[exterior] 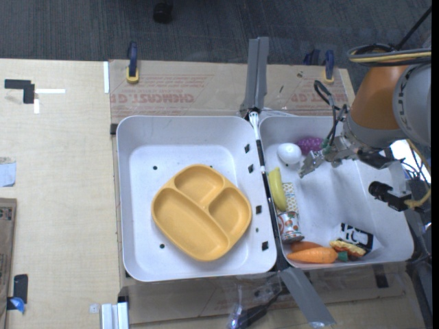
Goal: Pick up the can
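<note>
The can [289, 215] lies on its side along the left wall of the right bin [384, 204]; it has a patterned label and a red band near its lower end. A yellow banana [276, 187] sits just above it. My gripper [310, 164] hangs over the upper middle of the right bin, up and to the right of the can and apart from it. It is open with nothing between its fingers. The grey arm with its orange band [374, 98] reaches in from the right.
The left bin [137, 184] holds a yellow divided plate [201, 212]. In the right bin are a white ball [289, 153], a purple object [311, 144], a carrot [314, 254], a small colourful toy [347, 248] and a black-and-white item [357, 236].
</note>
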Tool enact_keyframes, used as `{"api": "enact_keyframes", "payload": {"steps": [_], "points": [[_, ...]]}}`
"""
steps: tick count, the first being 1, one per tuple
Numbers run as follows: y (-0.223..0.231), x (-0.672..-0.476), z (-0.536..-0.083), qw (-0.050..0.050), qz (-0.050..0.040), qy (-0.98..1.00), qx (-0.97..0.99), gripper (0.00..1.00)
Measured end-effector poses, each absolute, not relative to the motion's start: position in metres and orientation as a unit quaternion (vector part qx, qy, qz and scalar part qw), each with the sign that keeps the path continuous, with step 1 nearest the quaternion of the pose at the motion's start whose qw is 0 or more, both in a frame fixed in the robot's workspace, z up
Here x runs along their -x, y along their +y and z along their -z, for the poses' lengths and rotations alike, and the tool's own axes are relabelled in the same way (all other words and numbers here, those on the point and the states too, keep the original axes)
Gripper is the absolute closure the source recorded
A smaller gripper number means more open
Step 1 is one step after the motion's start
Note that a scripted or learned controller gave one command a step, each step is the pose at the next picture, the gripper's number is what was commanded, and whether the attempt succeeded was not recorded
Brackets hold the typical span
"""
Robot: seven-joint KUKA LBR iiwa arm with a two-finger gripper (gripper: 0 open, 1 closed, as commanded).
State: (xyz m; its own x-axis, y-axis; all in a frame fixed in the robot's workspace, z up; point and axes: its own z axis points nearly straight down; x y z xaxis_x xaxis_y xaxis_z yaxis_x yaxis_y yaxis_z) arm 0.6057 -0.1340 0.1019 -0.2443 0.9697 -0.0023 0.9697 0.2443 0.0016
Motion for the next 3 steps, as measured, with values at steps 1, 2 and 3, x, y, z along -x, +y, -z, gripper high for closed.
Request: {"api": "enact_keyframes", "payload": {"steps": [1,2,3], "points": [[-0.163,-0.659,-0.093,0.002,0.0003,0.856,-0.517,0.00],[-0.106,-0.607,-0.096,0.006,0.0015,0.844,-0.536,0.00],[-0.136,-0.599,-0.148,0.001,0.0003,0.840,-0.543,0.00]]}}
